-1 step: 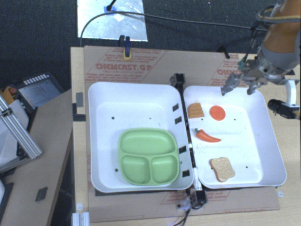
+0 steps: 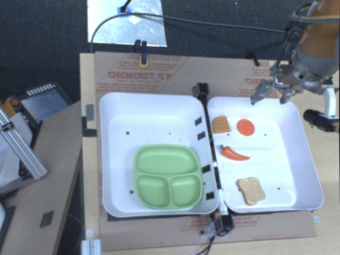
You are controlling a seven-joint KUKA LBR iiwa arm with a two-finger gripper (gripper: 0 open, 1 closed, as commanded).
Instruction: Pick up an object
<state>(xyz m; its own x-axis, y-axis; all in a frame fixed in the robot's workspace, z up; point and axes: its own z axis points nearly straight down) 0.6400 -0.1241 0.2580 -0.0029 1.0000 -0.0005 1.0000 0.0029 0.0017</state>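
The metal two-fingered hand (image 2: 272, 93) hovered with fingers spread, grasping nothing, over the right glossy white plastic bin's (image 2: 303, 142) far rim. Inside lay a flat orange disc (image 2: 245, 127), tan square cracker (image 2: 221, 124), curved red-orange pepper (image 2: 234, 153) and toast slice (image 2: 251, 190). The left bin (image 2: 117, 142) held a green three-compartment plate (image 2: 168, 176).

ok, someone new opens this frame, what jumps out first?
Probably the green divided plate sitting in the left bin, toward its near side. Next, the right bin with four small food pieces: an orange pepper near the middle, a red-orange disc and a tan cracker behind it, a toast slice in front. The gripper hangs open above that bin's far edge, holding nothing.
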